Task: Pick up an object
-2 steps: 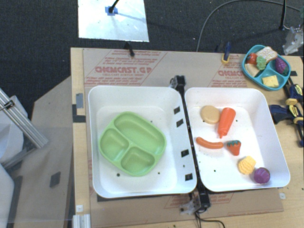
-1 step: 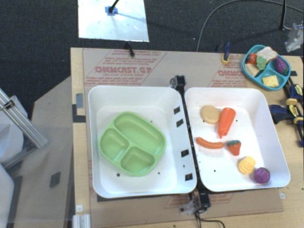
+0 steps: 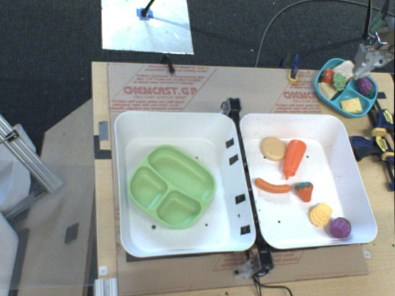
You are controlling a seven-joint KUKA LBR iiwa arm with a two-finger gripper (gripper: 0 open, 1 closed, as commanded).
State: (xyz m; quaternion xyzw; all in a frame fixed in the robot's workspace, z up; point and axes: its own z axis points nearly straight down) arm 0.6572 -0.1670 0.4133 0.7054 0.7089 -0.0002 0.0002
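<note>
Tool (image 3: 373,54) over blue tray (image 3: 331,97), well apart from carrot (image 3: 294,157).

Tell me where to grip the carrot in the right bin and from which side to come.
Grip the carrot across its thick upper body, coming straight down from above. It lies flat, long axis running near to far, tapering toward the near end. Close across its width; the tan round piece sits close on its left, so that side is probably tight.
</note>
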